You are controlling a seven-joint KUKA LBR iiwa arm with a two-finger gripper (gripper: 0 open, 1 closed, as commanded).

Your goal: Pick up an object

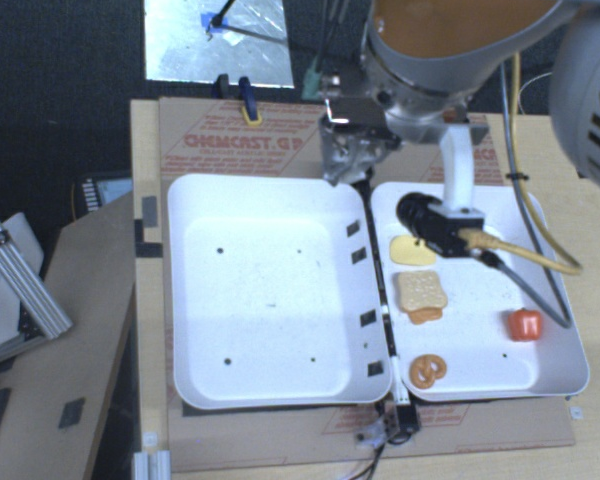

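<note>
1. Things to pick lie in the right bin (555, 363), lower right of frame: yellow piece (410, 252), toast slice (421, 294), pretzel (427, 371), red block (525, 324).
2. My hand (345, 168) hangs upper centre, over the bins' shared rim; spread or pressed together, I cannot tell.
3. Descending here, I judge it would strike the rim and grasp nothing.

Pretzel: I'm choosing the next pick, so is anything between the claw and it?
Nothing covers the pretzel. The cracker and a yellow piece lie just beside the straight line from the claw to it.
</note>
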